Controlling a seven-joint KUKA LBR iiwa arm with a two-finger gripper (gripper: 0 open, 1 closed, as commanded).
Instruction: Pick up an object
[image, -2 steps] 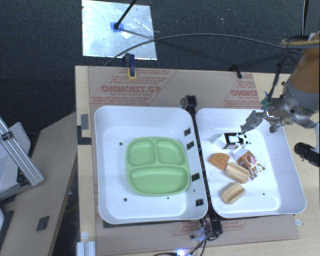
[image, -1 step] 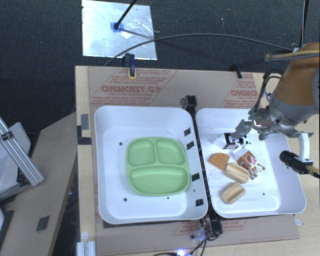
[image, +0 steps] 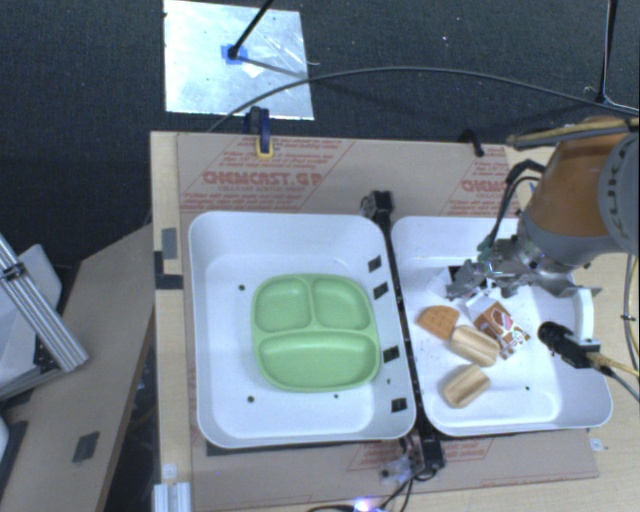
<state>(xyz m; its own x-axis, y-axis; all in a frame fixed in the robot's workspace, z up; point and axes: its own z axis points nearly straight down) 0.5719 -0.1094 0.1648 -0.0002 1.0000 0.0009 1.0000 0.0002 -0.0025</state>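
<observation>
In the right bin (image: 575, 400) lie a flat orange-brown biscuit (image: 437, 321), a tan bread roll (image: 474, 345), a second tan roll (image: 465, 385) nearer the front, and a small red and white packet (image: 497, 325). My gripper (image: 478, 281) hangs low over the back part of this bin. It is just behind the packet and the biscuit, and very close to the packet's top edge. Nothing is seen held in it.
The left bin (image: 220, 300) holds a green divided plate (image: 316, 332). A black divider (image: 393, 300) with clips runs between the two bins. The arm (image: 580, 200) comes in from the right, above the right bin's back corner.
</observation>
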